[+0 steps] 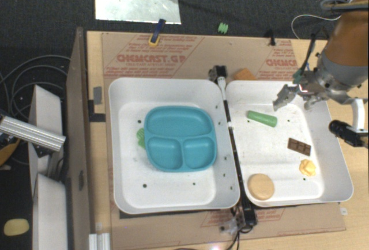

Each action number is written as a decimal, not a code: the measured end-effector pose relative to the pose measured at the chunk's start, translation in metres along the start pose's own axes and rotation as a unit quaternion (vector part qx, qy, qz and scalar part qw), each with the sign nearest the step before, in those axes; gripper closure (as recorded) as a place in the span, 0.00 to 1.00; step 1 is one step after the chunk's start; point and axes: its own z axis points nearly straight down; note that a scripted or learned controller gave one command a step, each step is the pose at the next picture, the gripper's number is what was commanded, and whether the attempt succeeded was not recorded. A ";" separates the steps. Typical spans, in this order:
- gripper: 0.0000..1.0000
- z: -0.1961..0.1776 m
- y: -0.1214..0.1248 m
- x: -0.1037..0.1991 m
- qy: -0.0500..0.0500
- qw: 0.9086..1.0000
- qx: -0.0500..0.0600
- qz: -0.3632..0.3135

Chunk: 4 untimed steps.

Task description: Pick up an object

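Note:
My gripper [295,98] hangs over the far right part of the right bin [337,182], open with nothing between its fingers. A green cylinder-shaped piece [262,118] lies on the bin floor, just left of and below the gripper. Further toward the front lie a brown chocolate bar [299,147], a small yellow piece [308,167] and a round tan bun [261,186]. None of them touches the gripper.
The left bin [124,185] holds a blue divided plate [180,138] with a green piece [140,137] peeking out at its left edge. An orange item [245,74] lies behind the bins. A black fixture [346,131] sticks in at the right bin's right wall.

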 end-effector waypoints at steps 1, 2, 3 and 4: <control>0.00 0.155 0.003 -0.023 0.000 1.000 0.000 0.002; 0.00 0.124 0.058 0.015 0.000 1.000 -0.004 -0.003; 0.00 0.149 0.077 0.033 0.000 1.000 -0.002 -0.002; 0.00 0.149 0.054 0.008 -0.001 1.000 0.001 0.002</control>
